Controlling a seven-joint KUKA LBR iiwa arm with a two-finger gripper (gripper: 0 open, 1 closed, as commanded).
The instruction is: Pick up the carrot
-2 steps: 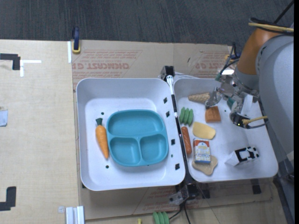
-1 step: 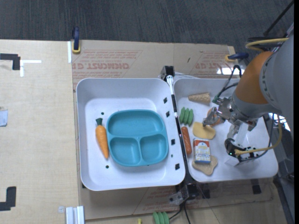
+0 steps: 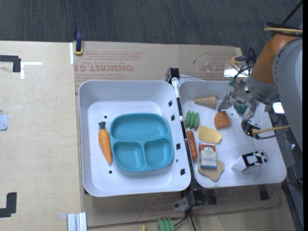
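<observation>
While the pincer (image 3: 230, 101) hangs over the right bin (image 3: 269, 174), finger state not discernible, the carrot (image 3: 105, 143) lies far to its left in the other bin (image 3: 89, 177), touching the blue tray (image 3: 142, 142). Risk, as I judge it: the tray rim could block one finger, so the grasp slips. Food items crowded beneath the pincer could get nudged on departure.

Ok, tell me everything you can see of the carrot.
The carrot is a small orange toy, plastic-looking, with a dark green stub at its top end. It lies flat on the floor of the left bin, thick end toward the far side, tapering to a point toward the near side. It sits just left of the blue divided plate, close against its rim; actual contact cannot be judged. Nothing grips it.
</observation>
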